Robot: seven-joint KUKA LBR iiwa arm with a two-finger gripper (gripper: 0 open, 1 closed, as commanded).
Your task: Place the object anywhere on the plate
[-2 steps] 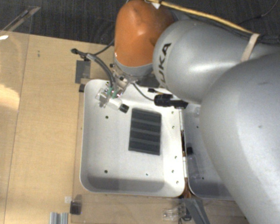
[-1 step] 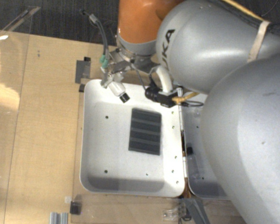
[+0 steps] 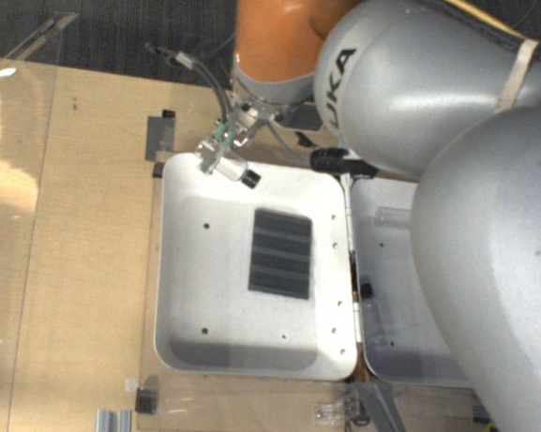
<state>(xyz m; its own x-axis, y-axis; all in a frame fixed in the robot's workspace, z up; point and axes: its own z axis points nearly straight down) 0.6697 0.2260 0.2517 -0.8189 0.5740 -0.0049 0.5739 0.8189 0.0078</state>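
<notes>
My claw [image 3: 226, 159] sits at the left bin's [image 3: 180, 278] far-left corner; can't tell its state. The dark ribbed plate [image 3: 280, 253] lies nearer and right of it, long axis near-far.

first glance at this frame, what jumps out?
The grey KUKA arm dominates the right side and top, its orange band at top centre. In the left white bin a dark ribbed rectangular plate lies near the middle. The gripper hangs over that bin's far-left corner.
</notes>
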